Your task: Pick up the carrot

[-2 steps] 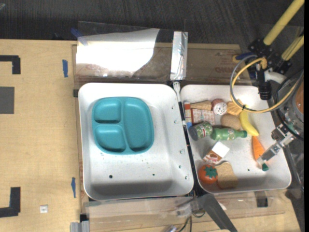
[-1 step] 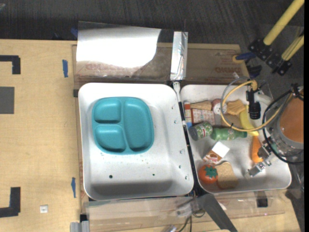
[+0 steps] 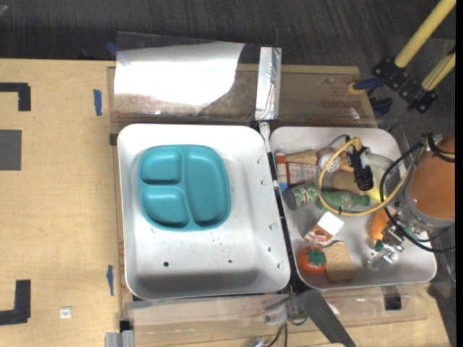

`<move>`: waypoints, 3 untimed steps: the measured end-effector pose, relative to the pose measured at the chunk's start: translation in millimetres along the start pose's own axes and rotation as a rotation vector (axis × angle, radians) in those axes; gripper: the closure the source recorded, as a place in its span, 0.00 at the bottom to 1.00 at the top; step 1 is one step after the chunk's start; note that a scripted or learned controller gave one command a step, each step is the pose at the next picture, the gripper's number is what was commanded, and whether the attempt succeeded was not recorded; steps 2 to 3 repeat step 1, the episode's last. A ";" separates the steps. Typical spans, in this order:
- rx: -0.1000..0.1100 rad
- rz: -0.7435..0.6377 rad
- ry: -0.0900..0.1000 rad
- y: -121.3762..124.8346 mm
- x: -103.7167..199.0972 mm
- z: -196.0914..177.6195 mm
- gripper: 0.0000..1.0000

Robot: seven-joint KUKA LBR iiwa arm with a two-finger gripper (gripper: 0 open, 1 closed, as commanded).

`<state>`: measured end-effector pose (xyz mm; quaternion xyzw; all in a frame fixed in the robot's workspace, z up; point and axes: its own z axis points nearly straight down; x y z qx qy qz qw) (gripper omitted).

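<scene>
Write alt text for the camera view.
The gripper hangs low in the right bin beside the carrot, among a tomato and other toy food. The left bin holds a teal divided plate.

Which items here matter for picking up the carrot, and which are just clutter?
Belongs to the job:
- carrot, at the right bin's right side
- gripper, low beside the carrot
- right bin, which holds it

Just lying about:
- teal divided plate in the left bin
- tomato
- bread-like piece
- green item
- small packets
</scene>
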<state>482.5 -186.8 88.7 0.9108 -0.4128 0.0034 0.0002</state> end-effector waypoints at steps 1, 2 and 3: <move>0.000 -0.396 0.001 -19.4 -19.0 0.0 0.00; 0.000 -0.396 0.001 -19.4 -19.0 0.0 0.00; 0.000 -0.396 0.001 -19.4 -19.0 0.0 0.00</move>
